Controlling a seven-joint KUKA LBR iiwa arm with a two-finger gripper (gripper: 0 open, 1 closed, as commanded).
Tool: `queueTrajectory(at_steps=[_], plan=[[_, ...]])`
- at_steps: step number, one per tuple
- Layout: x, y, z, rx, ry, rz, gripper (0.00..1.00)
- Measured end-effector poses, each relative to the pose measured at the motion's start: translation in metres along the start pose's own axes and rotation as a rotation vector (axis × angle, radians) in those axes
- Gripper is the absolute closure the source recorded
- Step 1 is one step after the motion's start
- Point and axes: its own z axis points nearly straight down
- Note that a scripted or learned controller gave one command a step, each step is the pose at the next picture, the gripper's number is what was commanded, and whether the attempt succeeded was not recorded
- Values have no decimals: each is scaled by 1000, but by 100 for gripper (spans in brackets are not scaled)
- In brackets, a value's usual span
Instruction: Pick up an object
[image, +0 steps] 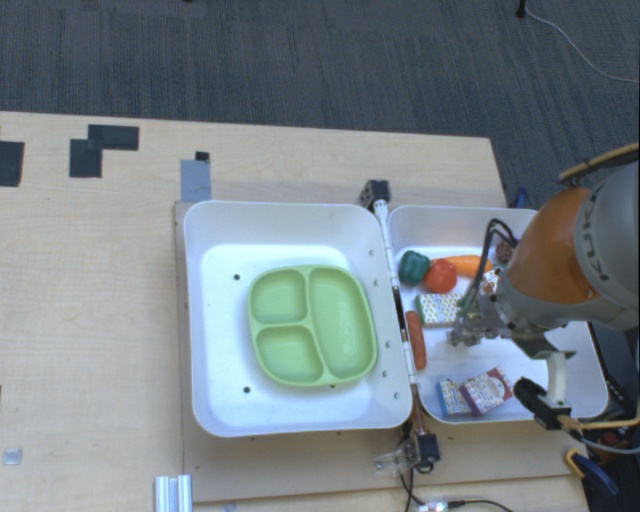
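- Wooden bench (90, 330) carries two white bins; the left bin (215, 300) holds a green divided plate (310, 325).
- Right bin (440, 225): carrot (462, 265), red-green pepper (426, 272), sausage (416, 340), snack packets (474, 392).
- Gripper (466, 332) hangs just beside the sausage; its opening cannot be judged.

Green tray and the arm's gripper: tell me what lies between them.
In the camera view, between the green tray and the gripper run the two bins' adjoining walls, then a red sausage-shaped piece in the right bin.

Green divided plate (311, 326) in left bin (205, 330); end effector (466, 335) over right bin (425, 398) (small items inside)
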Motion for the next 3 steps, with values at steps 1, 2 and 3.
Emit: queueTrajectory(at_steps=[1,2,3], plan=[[0,0,0,0,0,0,0],[7,-21,9,-5,-5,6,0],[9,-20,-1,-6,-3,1,100]])
